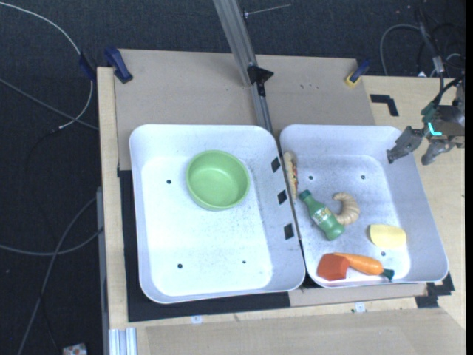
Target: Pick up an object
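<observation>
Camera view has the tool (421, 148) hanging at the top right rim of the right bin (414, 191), its two dark fingers splayed apart and released, nothing between them. Any pickable object lies below and left of it: a green bottle (323, 217) touching a curled tan piece (347, 207), a yellow lump (387, 236) nearer the tool's side, and a carrot (360, 263) over a red block (332, 268) farthest down. Well left of the tool, a green bowl (217, 179) sits alone in the left bin (155, 213), likely kept apart as a drop zone on the worktop (192, 87)
</observation>
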### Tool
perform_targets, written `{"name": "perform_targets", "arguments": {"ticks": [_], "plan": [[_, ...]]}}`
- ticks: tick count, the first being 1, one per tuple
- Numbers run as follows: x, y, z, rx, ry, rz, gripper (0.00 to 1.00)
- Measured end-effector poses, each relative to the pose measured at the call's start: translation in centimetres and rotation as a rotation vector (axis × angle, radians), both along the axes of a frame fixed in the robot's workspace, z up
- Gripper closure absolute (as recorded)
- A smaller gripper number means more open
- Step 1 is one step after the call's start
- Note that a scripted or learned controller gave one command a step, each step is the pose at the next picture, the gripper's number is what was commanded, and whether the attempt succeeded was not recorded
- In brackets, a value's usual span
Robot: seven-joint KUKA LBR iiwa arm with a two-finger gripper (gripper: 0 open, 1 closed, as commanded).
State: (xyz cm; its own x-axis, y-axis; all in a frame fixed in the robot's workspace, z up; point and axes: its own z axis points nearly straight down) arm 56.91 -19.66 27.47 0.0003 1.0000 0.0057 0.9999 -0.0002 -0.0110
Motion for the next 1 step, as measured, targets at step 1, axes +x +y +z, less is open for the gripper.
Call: {"name": "perform_targets", "arguments": {"ticks": [1], "plan": [[0.10, -0.01, 0.29, -0.001, -0.006, 0.001, 0.00]]}}
